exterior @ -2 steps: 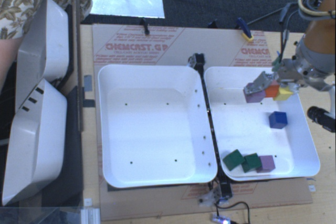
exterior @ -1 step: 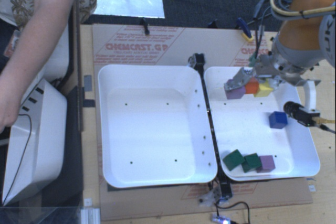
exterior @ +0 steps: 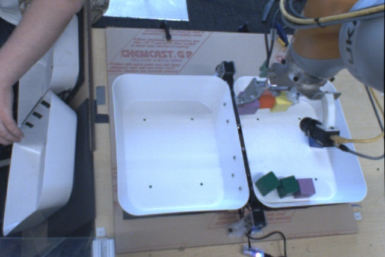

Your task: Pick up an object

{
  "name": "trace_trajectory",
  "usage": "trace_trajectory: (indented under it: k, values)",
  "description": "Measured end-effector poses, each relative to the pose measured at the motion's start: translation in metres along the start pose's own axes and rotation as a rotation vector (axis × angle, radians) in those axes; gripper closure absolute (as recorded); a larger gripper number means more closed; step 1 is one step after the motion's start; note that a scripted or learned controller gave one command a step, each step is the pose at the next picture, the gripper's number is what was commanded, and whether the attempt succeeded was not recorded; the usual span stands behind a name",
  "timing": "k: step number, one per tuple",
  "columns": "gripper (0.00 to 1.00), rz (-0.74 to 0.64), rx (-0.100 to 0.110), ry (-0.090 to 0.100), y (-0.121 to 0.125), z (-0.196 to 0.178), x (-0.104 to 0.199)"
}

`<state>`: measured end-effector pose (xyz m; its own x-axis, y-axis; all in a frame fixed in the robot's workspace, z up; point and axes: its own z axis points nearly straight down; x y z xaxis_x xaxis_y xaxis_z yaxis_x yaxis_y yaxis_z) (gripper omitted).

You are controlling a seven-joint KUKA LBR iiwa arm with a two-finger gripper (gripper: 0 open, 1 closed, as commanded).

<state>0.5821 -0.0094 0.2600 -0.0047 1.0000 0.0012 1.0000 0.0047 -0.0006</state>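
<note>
My gripper hangs low over the back left corner of the right bin, just above a purple block. An orange block and a yellow block lie right beside it, partly under the wrist. Near the bin's front edge sit two green blocks and a purple block in a row. A blue block lies by the right wall, partly covered by a black cable end.
The left bin stands beside the right one. A person's arm reaches over a white container at the far left. The arm's orange band looms over the back right. Cables trail across the right bin's right side.
</note>
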Motion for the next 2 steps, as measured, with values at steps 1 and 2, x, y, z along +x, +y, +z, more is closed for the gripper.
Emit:
trace_trajectory:
  k: [1,2]
  values:
    - [1.00,0.001,0.001,0.000,0.019,0.010,0.049]
    - [1.00,0.000,0.000,0.000,0.025,0.014,0.100]
